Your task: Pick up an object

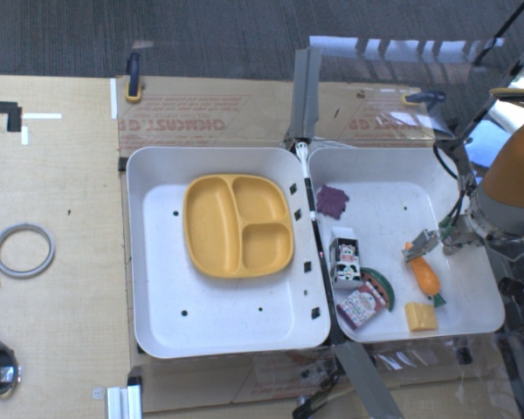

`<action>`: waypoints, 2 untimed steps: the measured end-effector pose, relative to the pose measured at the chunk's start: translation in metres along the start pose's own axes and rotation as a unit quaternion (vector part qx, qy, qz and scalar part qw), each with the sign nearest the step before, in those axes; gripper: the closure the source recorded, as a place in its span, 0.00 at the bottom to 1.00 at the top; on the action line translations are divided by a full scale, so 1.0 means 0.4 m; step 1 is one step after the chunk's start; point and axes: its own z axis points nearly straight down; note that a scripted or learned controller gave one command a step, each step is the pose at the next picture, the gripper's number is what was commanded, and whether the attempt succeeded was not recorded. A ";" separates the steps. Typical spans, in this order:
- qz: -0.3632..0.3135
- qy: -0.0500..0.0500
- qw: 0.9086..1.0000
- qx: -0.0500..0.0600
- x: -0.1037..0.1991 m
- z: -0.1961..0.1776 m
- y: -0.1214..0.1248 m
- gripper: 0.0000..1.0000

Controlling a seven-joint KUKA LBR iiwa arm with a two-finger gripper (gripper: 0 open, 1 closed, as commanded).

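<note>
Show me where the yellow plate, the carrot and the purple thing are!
yellow plate (211,234): camera view, floor of its long left compartment.
carrot (426,278): camera view, middle of its orange body.
purple thing (332,201): camera view, its centre.

lab | bench (52,321) | white bins (148,260) | tape roll (22,250)

1. A divided plate (238,225) lies in the left bin (148,321).
2. The right bin (380,168) holds a crumpled piece (332,201) at its rear left.
3. A small carton (345,261) lies behind a packet (361,305).
4. A carrot (426,278) lies behind a block (421,317).
5. A tape ring (22,250) lies on the bench (52,173), left of both bins.
</note>
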 end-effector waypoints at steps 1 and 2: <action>0.121 0.001 0.993 -0.002 0.005 -0.004 0.005 0.00; 0.250 -0.004 0.968 0.001 0.065 0.001 -0.048 0.00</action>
